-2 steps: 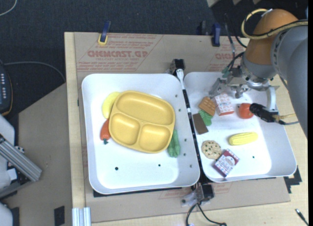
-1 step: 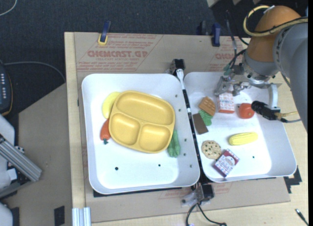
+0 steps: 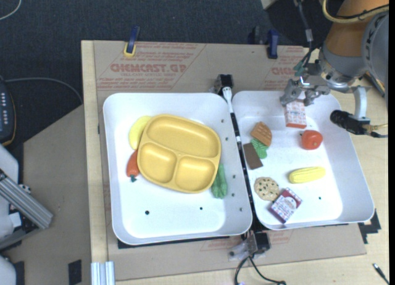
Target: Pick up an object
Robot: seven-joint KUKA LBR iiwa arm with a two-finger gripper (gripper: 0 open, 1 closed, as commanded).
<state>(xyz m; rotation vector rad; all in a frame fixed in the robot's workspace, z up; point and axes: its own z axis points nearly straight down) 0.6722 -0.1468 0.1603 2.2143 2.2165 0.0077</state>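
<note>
- The jaws (image 3: 299, 95) hang over the far edge of the right bin (image 3: 345, 154), and a small red-and-white carton (image 3: 295, 115) sits directly beneath them. Whether they are apart or clamped on the carton's top cannot be told from this slant.
- The carton looks upright and close to the bin's far wall, so it is the likely target. A good grip would take it across its narrow faces, low enough that the thin top does not crumple or slip out.
- Lift straight up. The far wall is just behind the carton, and a sideways pull could tip it or drag it against the rim.
- A red tomato (image 3: 311, 139) lies just beside the carton toward the near edge, so keep the wrist clear of it.
- Farther toward the near edge are a yellow corn cob (image 3: 307, 174), a cookie (image 3: 266, 187) and a red packet (image 3: 285, 205); a brown waffle (image 3: 261, 134) lies by the bin's left edge. All are well apart from the jaws.
- The left bin (image 3: 123, 154) carries a yellow divided tray (image 3: 178, 152), not involved in this step.
</note>
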